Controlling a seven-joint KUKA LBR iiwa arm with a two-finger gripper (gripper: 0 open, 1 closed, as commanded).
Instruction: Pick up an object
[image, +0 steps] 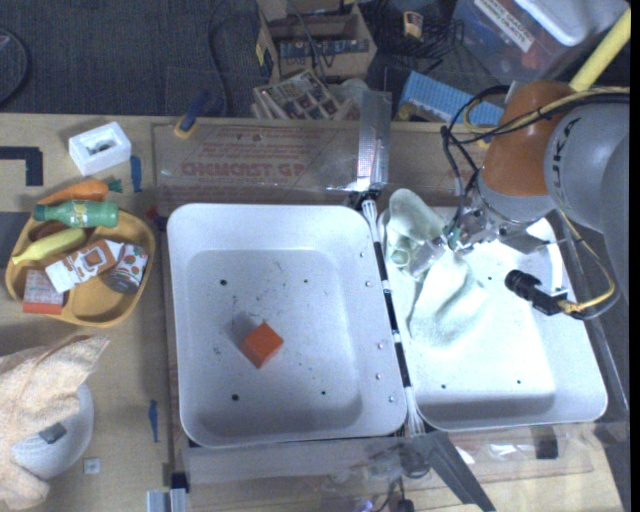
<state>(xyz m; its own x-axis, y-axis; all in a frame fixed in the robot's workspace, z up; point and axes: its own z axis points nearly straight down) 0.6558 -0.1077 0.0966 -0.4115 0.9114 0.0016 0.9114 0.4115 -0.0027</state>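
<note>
My hand is low in the right bin, close to its far left corner. Just beside it, on the side toward the wall between the bins, lies a pale crumpled thing. It may be cloth or thin plastic; I cannot tell which. It is the nearest thing to me, touching my hand or all but touching it. Its bulk sits in that far left corner, and a fainter tail of it runs toward the middle of the bin floor, so its long axis goes roughly from the far edge toward the near edge. Whether my hand is spread, pressed together or pinching a fold of it I cannot tell: the tip is small and blends into the pale stuff around it.

The other candidate is an orange block, alone in the left bin, a little toward the near edge from the middle. It is well apart from my hand, across the shared wall. It looks like a cube set cornerwise to the bin's edges, with no long axis to speak of.

My arm comes in over the desk's far right corner, its orange band above the right bin's far edge, with the wrist bent down and leftward. I judge the pale thing to be the one in reach.
</note>
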